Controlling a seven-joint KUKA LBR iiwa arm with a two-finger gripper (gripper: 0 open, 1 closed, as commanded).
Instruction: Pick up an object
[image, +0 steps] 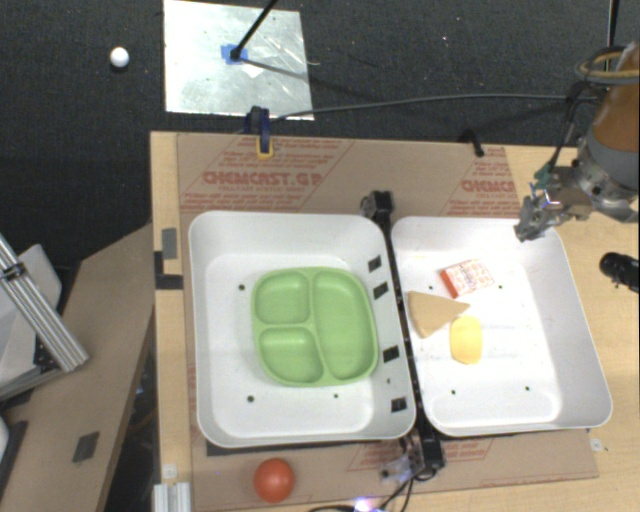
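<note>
End effector (532, 215) hangs above the right bin's (560, 330) 1 o'clock corner, grasping nothing; finger state cannot be determined. Right bin contains a red packet (467, 276), tan wedge (432, 313) and yellow piece (466, 340) near centre. Left bin (225, 330) contains a green tray (313, 325).

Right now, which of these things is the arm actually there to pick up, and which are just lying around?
For the job:
gripper
red-and-white packet
tan wedge
yellow piece
right bin

Lying about:
green divided tray
left bin
orange-red ball
small white ball
</note>
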